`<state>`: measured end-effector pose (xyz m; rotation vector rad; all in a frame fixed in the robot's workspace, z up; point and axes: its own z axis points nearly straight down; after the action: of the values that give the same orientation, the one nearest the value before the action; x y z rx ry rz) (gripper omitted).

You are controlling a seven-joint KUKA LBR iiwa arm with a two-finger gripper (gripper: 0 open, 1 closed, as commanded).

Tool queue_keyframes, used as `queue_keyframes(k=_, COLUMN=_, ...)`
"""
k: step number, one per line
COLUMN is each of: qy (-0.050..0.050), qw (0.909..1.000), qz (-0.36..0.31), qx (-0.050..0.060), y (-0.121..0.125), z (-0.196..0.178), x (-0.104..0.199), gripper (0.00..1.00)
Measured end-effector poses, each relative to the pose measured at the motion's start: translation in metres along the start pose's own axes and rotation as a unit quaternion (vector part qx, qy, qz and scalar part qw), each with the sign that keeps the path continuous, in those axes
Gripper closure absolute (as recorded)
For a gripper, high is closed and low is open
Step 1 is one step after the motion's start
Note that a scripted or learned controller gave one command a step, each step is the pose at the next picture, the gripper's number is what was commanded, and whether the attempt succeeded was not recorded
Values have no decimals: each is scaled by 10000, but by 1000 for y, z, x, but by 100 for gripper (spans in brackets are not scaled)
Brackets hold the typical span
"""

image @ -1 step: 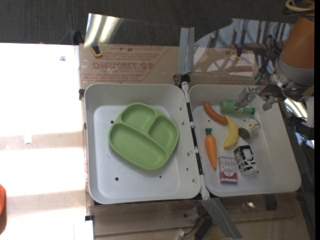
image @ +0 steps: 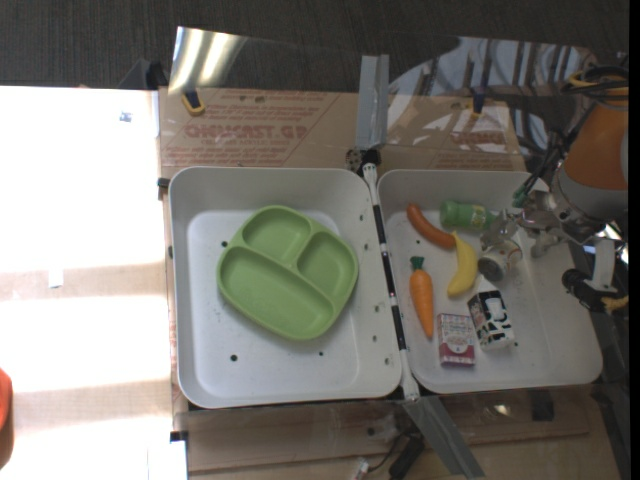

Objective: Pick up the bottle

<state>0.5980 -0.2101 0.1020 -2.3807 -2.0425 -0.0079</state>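
Jaws: cannot tell how far open
Gripper point(image: 500, 236): just beside bottle, at its right end
Bottle point(image: 462, 214): green, lying above banana point(image: 463, 265)
Carrot point(image: 422, 299): left of banana

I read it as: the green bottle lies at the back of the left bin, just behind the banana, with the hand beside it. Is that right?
Not quite. The camera view shows the green bottle at the back of the right bin, not the left one. The rest holds: it lies just behind the banana, with the hand beside it.

Arm point(image: 600, 163): grey casing, rounded orange band above wrist.
Wrist: metallic silver fittings.
Cables: dark leads along the upper arm.
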Motion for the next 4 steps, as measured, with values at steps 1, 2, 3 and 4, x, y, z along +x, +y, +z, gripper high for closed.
queue_keyframes(k=1, qy=-28, qw=10000, qz=20, qx=1, y=6, z=11, x=8, gripper=0)
queue_keyframes(k=2, qy=-41, qw=9998, qz=101, qx=186, y=37, z=19, x=101, gripper=0)
queue_keyframes(k=3, qy=-68, qw=9998, qz=108, qx=168, y=35, z=19, x=114, gripper=0)
queue_keyframes(k=4, qy=-43, qw=9999, qz=160, qx=35, y=17, z=13, x=118, gripper=0)
